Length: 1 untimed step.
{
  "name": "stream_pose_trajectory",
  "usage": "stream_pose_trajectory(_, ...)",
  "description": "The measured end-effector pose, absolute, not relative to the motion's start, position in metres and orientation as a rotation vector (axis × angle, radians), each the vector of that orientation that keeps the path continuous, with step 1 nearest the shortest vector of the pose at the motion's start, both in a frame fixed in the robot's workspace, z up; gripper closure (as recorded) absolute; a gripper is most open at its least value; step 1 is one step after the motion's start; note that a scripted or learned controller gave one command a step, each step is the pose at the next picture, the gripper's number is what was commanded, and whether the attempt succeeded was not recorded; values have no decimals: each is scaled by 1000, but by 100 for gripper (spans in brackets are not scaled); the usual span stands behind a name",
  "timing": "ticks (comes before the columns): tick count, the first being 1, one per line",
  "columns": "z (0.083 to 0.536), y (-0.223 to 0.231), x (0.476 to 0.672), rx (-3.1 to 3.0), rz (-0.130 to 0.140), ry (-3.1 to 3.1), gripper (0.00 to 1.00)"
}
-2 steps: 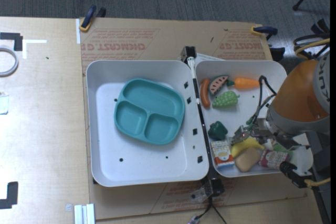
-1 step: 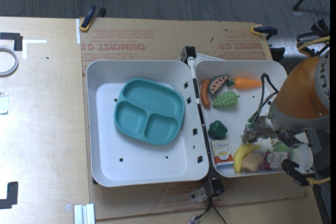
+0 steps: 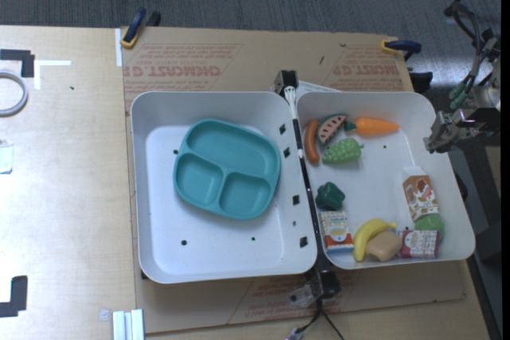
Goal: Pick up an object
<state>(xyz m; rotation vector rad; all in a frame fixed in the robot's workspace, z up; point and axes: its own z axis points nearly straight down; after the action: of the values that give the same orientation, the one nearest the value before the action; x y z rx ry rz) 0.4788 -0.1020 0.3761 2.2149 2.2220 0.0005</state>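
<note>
Banana (image 3: pixel 369 235) and juice box (image 3: pixel 336 232) crowd the right bin (image 3: pixel 390 171) at 6 o'clock; gripper (image 3: pixel 443 133) sits at 3 o'clock rim, fingers unclear. You risk clipping the wall or grabbing two.

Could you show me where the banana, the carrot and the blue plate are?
banana (image 3: pixel 368 236): camera view, middle of its yellow curve.
carrot (image 3: pixel 376 125): camera view, middle of its orange body.
blue plate (image 3: pixel 191 146): camera view, its upper left rim.
</note>
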Motion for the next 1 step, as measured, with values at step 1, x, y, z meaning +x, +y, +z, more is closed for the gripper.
stream_pose_trajectory(1,386,-102,480,2208,0,2223,100)
